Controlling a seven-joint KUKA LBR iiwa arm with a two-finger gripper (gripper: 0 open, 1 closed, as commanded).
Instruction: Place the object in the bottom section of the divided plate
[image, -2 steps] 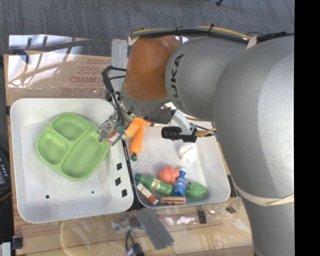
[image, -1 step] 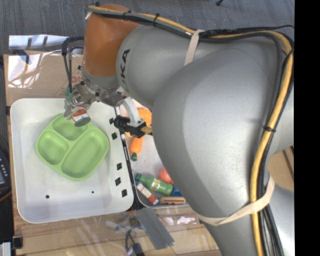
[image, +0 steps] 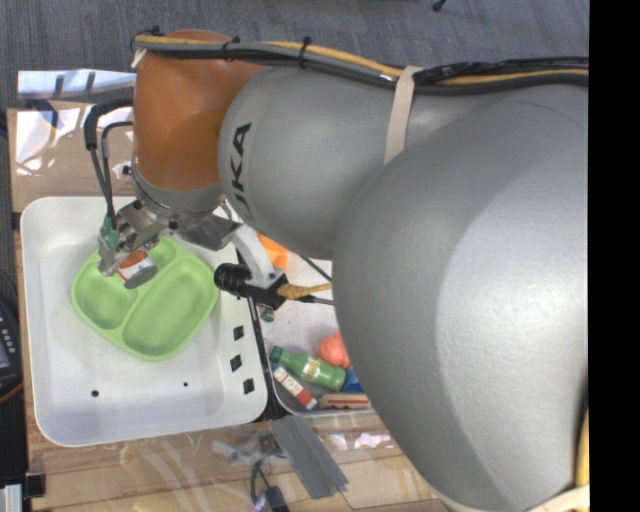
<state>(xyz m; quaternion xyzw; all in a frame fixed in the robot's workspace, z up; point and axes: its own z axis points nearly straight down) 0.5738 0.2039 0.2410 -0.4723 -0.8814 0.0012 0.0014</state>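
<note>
A light green divided plate (image: 160, 312) lies in the left white bin (image: 60, 390), towards its upper middle. My gripper (image: 124, 240) hangs over the plate's upper-left part, below the orange wrist band (image: 180, 110). A small red and white object (image: 133, 267) sits right under the gripper's tip, over one of the plate's small upper sections. Whether it is held or rests on the plate I cannot tell. The large section at the plate's lower right shows bare green.
The grey arm covers most of the right bin. Beneath it show a green bottle (image: 312, 369), a pink-orange round thing (image: 336, 350), an orange piece (image: 273, 250) and a red and white item (image: 290, 385). Grey tape (image: 310, 462) lies on the bench's front.
</note>
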